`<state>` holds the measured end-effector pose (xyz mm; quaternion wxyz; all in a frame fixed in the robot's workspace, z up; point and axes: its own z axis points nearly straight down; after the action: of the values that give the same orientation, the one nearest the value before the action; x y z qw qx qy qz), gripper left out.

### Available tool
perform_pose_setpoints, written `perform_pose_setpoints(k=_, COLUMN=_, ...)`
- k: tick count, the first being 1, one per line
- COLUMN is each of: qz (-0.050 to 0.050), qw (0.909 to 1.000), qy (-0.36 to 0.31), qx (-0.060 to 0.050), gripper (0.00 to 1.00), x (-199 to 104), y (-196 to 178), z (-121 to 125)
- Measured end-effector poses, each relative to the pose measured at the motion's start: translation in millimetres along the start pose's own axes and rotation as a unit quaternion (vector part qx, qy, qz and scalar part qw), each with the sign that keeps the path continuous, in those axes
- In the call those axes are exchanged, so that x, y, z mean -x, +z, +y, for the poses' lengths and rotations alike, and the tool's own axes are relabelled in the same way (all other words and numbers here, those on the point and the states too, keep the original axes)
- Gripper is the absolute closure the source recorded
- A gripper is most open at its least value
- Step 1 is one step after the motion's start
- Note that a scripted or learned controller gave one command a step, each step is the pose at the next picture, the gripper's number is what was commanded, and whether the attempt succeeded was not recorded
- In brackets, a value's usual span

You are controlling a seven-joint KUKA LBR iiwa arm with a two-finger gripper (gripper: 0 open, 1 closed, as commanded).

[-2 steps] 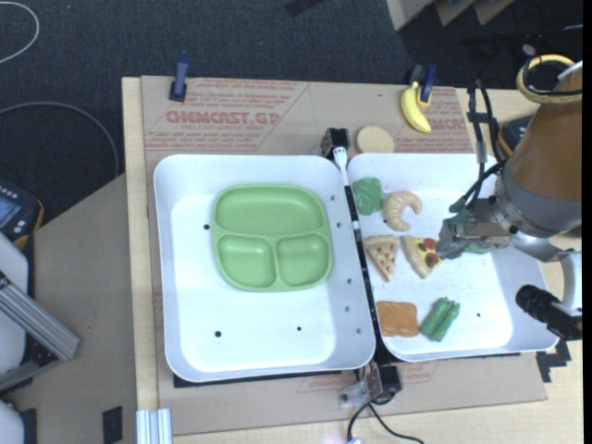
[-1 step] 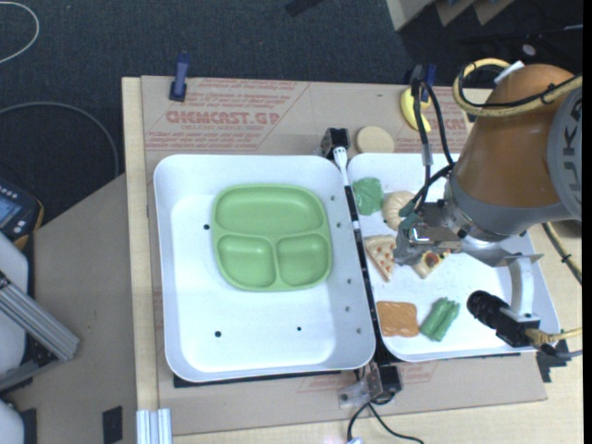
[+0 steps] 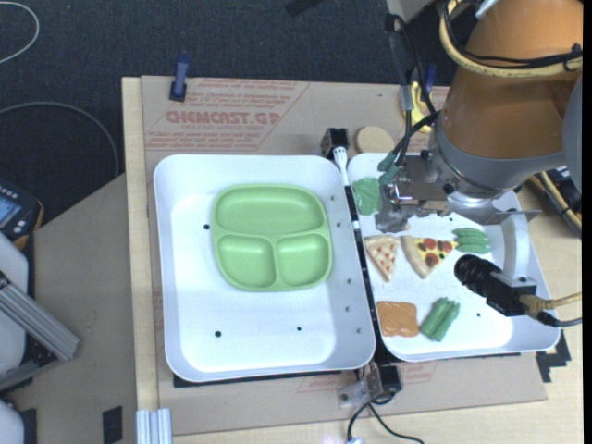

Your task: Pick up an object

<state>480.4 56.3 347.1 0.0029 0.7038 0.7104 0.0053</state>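
My gripper [image 3: 395,213] hangs low over the upper left part of the right bin [image 3: 532,339]. It sits beside a pale green leaf-shaped toy [image 3: 366,192] and just above a pale pizza slice [image 3: 382,255]. A second pizza slice with red and green toppings [image 3: 429,252] lies to the right of the first. Nearby are a green bean pod [image 3: 472,240], an orange toast piece [image 3: 398,317] and a ribbed green vegetable [image 3: 440,318]. Nothing is seen held in the gripper.
The left bin [image 3: 185,322] holds a green divided plate [image 3: 273,236]. A tan round disc [image 3: 375,139] lies on the cardboard behind the bins, and a blue clip [image 3: 179,77] sits at the board's far left corner. The arm's bulk covers the right bin's far right part.
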Motion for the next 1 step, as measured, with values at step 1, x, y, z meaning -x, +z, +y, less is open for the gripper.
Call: perform_pose_setpoints(k=1, qz=-0.001, qw=1.0000, qy=0.003, qx=-0.002, gripper=1.00, x=-25.4, y=-52.1, z=0.3)
